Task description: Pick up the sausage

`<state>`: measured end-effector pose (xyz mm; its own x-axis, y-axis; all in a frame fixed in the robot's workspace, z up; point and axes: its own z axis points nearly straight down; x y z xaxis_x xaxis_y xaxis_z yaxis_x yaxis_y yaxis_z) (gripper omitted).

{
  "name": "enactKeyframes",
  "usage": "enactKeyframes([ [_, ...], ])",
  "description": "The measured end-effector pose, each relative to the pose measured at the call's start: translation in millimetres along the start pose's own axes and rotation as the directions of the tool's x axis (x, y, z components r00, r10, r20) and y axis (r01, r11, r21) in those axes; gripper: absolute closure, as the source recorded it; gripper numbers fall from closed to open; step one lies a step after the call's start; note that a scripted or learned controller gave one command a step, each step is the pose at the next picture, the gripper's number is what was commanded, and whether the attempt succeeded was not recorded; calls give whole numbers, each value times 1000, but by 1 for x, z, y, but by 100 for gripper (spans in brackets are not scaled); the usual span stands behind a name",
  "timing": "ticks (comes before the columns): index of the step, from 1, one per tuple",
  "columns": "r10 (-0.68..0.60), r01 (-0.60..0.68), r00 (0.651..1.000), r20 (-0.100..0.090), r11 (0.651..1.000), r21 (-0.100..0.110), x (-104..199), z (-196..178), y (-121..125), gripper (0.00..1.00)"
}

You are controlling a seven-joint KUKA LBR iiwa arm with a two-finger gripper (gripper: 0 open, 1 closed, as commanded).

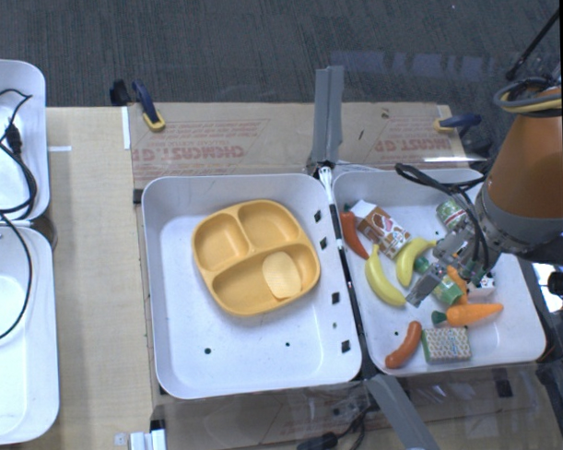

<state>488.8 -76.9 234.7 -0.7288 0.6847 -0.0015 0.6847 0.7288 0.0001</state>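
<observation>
The sausage (403,344), reddish-brown and short, lies at the front of the right bin (516,350), just left of a small speckled block (447,345). My gripper (429,281) hangs low over the middle of that bin, above and slightly right of the sausage and apart from it. It is beside two yellow bananas (385,282). Nothing can be seen held in it. The arm's orange band (536,164) rises at the right.
The right bin also holds a carrot (474,312), a green can (452,213), a snack packet (383,227), a long red piece (354,233) by the left wall and a green item (447,294). A yellow divided plate (229,240) sits in the left bin (175,343).
</observation>
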Motion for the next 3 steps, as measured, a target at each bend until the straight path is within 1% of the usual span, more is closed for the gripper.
enactKeyframes([
  [1,78,-78,997,2,997,0,-33,-118,-22,0],
  [2,74,-74,997,4,997,0,-34,-126,-21,100],
  [3,74,-74,997,4,997,0,-34,-126,-21,0],
])
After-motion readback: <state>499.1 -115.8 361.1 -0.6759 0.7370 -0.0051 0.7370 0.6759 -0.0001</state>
